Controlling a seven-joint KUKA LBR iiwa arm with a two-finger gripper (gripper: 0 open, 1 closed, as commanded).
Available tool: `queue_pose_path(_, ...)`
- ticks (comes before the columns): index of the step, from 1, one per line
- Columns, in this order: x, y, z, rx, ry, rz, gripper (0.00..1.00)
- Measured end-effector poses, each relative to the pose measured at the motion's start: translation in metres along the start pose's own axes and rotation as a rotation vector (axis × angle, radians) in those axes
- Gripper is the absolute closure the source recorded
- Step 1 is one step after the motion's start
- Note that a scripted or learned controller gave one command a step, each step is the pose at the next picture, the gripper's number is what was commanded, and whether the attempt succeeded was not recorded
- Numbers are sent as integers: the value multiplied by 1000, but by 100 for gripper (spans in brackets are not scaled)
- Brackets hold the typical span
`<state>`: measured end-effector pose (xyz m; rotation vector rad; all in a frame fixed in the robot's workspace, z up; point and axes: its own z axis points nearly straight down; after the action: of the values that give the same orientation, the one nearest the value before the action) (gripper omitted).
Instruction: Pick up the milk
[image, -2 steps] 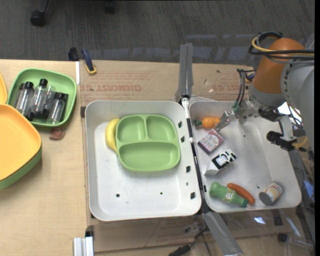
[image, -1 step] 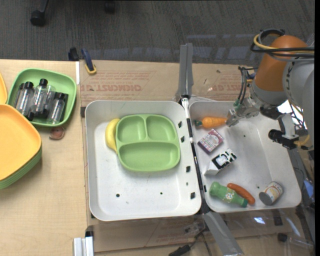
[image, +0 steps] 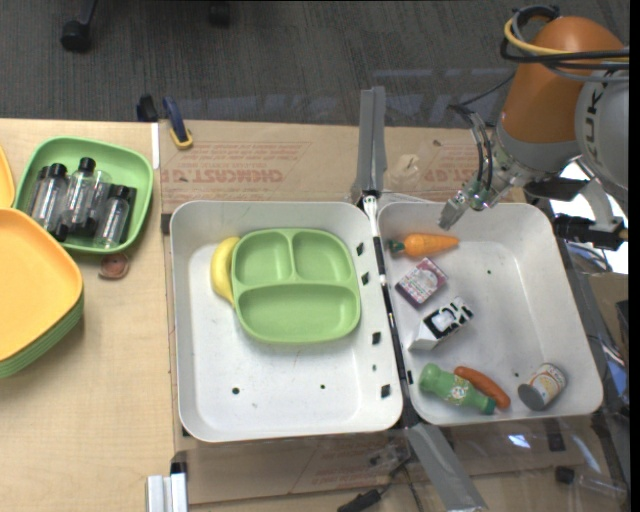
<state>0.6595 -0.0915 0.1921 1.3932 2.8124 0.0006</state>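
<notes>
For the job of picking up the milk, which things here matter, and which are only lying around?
Belongs to the job:
milk carton
gripper
right bin

Just lying about:
carrot
purple box
green bottle
can
green divided plate

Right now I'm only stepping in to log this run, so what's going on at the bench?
A grey and orange arm reaches in from the right, its pincer above the far edge of the right bin, near the carrot. It holds nothing. The milk, a small black-and-white carton, lies untouched in the middle of that bin, with a purple box, green bottle, sausage and can around it. The left bin holds a green divided plate.
</notes>
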Motion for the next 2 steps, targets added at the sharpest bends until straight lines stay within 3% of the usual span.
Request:
queue_pose_path(1, 115, 72, -35, 0, 0, -125, 100)
queue_pose_path(2, 141, 72, 1, 4, 2, 148, 100)
